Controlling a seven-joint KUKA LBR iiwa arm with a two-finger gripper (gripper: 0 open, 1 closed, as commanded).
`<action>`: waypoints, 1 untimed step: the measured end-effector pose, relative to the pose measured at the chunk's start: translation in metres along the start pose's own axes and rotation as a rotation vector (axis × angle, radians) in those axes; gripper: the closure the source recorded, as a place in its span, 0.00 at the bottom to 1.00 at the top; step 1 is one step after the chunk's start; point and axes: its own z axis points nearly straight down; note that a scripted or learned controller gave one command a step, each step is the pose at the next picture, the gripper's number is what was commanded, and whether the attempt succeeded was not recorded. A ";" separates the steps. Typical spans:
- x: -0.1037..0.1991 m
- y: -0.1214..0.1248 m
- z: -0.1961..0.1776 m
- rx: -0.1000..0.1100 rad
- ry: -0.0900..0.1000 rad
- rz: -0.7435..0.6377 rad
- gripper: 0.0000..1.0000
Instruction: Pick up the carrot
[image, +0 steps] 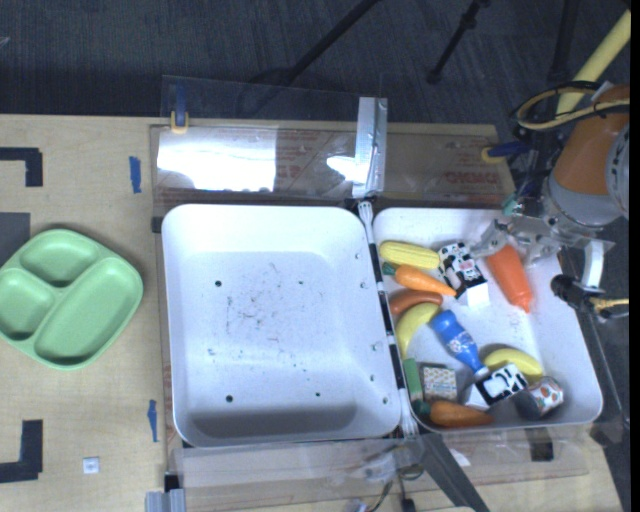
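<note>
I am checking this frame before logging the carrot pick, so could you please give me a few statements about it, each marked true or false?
1. The toys lie in the right bin. True.
2. The green divided plate sits inside the left bin. False: it rests on the bench, left of that bin.
3. The blue bottle lies among the toys, below a yellow banana. True.
4. The arm reaches in from the view's left. False: it enters from the right, above the right bin's far corner.
5. The large orange carrot lies near the right bin's upper right corner. True.
</note>
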 end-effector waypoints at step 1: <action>-0.010 -0.057 -0.025 0.012 -0.008 0.107 0.00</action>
